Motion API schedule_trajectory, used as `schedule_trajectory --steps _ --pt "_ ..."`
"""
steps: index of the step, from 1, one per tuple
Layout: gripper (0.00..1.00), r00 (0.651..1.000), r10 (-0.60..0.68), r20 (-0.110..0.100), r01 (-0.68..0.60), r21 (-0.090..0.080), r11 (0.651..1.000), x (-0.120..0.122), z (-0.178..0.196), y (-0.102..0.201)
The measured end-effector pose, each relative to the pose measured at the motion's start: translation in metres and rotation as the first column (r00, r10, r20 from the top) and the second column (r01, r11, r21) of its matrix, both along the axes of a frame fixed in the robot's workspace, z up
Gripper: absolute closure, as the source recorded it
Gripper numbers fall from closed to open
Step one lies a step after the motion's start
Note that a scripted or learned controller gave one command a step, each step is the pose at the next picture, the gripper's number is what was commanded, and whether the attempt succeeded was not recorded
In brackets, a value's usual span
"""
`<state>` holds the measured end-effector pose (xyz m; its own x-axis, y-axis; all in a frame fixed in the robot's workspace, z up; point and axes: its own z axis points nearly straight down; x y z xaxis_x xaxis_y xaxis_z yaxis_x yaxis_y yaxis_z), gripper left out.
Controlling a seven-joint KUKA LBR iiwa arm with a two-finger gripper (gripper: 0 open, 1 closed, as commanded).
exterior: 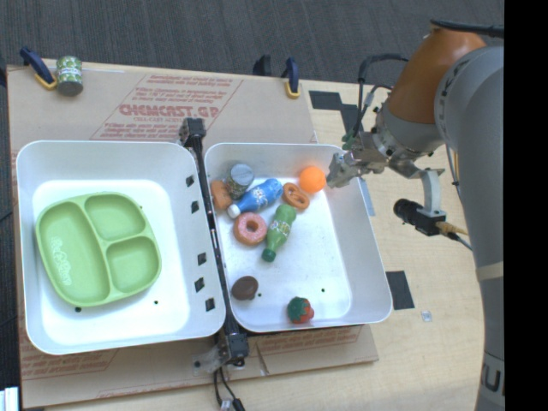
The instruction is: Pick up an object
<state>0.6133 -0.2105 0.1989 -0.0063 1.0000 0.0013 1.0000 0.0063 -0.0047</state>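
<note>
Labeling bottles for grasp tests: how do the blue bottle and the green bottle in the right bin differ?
The blue bottle is blue and white and stubbier; the green bottle is all green and slimmer. The blue bottle lies higher in the view, among the piled items; the green bottle lies below it, beside the pink donut. Both lie on their sides at a similar slant in the right bin.

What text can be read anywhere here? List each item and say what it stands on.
"CHEMCAST GP", red print on the brown protective sheet behind the bins.
Smaller red lines above and below it: too blurred to read.
Blue bottle label: too small to read.
Green divided tray: faint embossed mark, unreadable.
</note>
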Motion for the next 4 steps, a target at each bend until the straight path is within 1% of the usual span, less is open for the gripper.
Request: schedule_trajectory --steps 1,2,3,4 --pt "1.0 1.0 0.0 0.001 0.0 0.0 1.0 0.044 -0.005 0.014" --pt "1.0 1.0 0.0 0.003 0.0 -0.002 1.0 0.044 0.005 0.016" --pt "1.0 1.0 -0.001 -0.001 0.001 0.0 1.0 0.039 0.01 0.016" --pt "1.0 1.0 0.0 -0.001 0.0 0.0 1.0 0.043 0.01 0.033"
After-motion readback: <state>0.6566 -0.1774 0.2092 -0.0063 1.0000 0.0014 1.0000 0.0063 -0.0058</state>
